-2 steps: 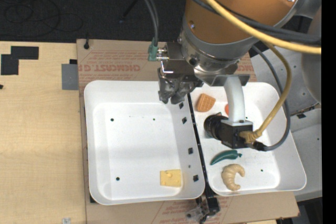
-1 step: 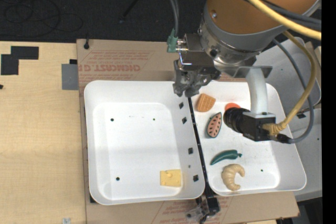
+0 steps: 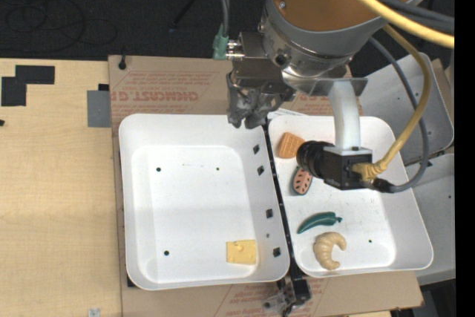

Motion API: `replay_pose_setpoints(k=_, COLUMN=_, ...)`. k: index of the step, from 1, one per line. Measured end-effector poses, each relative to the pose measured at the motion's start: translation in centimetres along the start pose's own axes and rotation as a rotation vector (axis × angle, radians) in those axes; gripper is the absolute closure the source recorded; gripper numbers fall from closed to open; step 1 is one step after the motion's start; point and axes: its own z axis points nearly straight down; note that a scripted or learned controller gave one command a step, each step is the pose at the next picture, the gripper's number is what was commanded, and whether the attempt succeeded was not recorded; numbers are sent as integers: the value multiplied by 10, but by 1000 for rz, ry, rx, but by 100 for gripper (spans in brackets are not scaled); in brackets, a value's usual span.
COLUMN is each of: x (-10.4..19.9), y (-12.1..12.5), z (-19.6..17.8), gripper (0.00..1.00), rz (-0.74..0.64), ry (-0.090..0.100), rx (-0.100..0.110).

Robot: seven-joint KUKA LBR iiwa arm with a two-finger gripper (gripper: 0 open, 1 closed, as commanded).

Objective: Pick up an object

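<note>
Cheese wedge [image 3: 242,252] is seen low in the left bin [image 3: 141,159]. Across the divider, in the right bin [image 3: 404,234], an orange piece [image 3: 289,145], a slice [image 3: 302,180], a green pepper [image 3: 319,221] and a croissant [image 3: 329,249] are spread. Tool [image 3: 249,115] is placed above the bins' far edge; its state cannot be told.

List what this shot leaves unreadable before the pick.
- Gripper, camera view: fingers dark against the bin's edge, the wrist's bulk above them; open or shut can't be told.
- Slice with dark spots: its right edge is covered by the black unit.
- Arm: cut off by the top edge.
</note>
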Motion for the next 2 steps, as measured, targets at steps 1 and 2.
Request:
replay_pose_setpoints(k=1, x=41, y=25, z=-7, gripper=100, rz=0, ry=-1, rx=0)
replay_pose_setpoints(k=2, x=39, y=13, z=-7, gripper=100, rz=1, ry=-2, rx=4)
